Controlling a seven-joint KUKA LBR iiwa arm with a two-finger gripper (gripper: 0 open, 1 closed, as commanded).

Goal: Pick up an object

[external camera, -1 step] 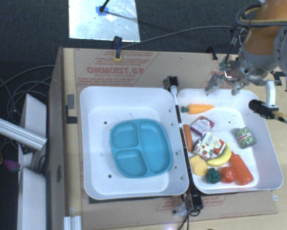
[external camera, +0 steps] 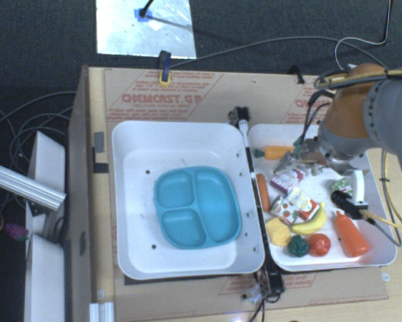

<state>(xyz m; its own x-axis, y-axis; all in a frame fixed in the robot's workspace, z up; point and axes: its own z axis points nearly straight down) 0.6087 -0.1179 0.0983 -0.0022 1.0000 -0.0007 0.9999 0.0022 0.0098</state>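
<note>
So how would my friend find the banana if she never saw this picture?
Look at the right white bin, the one crowded with toy food. Near its front edge lies the banana, just above the red tomato and the green broccoli. It is the only curved yellow thing there.

Dark carpet (external camera: 26, 39) (cables trailing) surrounds a cardboard-topped bench (external camera: 187, 92) and metal sheet (external camera: 143, 19).

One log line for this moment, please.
arm: over right bin | gripper: above toy food pile, near carrot | grasp: unconfirmed | blue tray: left bin
</note>
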